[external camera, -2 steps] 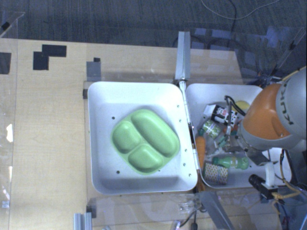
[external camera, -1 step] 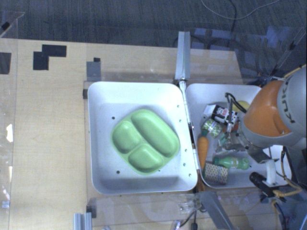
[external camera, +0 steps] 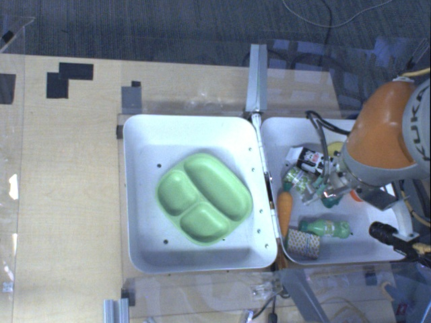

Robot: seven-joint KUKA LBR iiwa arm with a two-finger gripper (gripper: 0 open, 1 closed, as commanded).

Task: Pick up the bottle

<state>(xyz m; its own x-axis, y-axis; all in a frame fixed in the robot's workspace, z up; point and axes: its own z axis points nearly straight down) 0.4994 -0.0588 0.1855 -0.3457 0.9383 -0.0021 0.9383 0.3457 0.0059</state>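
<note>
Fingers (external camera: 328,194) sit low in the clutter of the right-hand bin (external camera: 384,251), tucked under the orange wrist band, and you cannot tell from this angle whether they are spread or pinched, or whether anything is between them. The bottle (external camera: 326,229), green and lying on its side, is just below the fingers toward the bin's near wall, apart from them and not lifted. Your main risk is that a closure here takes the wrong thing: a clear crinkled packet (external camera: 296,178) lies just to the left of the fingers, nearer than the bottle, and a black-and-white box (external camera: 310,159) lies just beyond it. If you redirect down onto the bottle, expect it to roll, since it rests on its round side and a push from one finger alone would likely send it away. A carrot (external camera: 285,210) lies left of the fingers along the bin wall, and a patterned item (external camera: 304,245) touches or nearly touches the bottle's left end, so either could jam a descending finger. Plan on a squeeze across the bottle's width.
</note>
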